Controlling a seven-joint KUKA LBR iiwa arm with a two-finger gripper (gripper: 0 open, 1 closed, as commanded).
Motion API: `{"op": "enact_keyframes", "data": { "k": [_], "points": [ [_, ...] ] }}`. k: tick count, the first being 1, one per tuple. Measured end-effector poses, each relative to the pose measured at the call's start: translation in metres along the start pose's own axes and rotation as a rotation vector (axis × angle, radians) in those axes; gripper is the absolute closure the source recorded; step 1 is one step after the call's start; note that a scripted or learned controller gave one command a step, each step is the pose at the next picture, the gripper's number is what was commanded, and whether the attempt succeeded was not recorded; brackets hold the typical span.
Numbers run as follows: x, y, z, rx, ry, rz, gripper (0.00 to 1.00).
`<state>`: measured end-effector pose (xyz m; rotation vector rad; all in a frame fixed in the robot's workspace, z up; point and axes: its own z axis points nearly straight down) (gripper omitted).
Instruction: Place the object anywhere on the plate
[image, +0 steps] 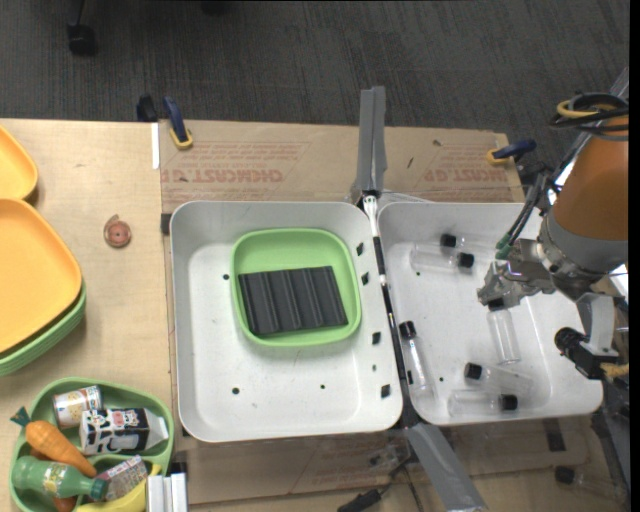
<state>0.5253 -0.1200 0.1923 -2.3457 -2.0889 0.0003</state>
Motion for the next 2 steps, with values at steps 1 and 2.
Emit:
{"op": "enact_keyframes", "data": {
  "k": [1,2],
  "points": [
    [0.013,-0.036,0.014,0.004,-0.001,-0.079,1.0],
    [0.035,-0.049,0.002,0.003,0.0,-0.318,1.0]
  ]
}}
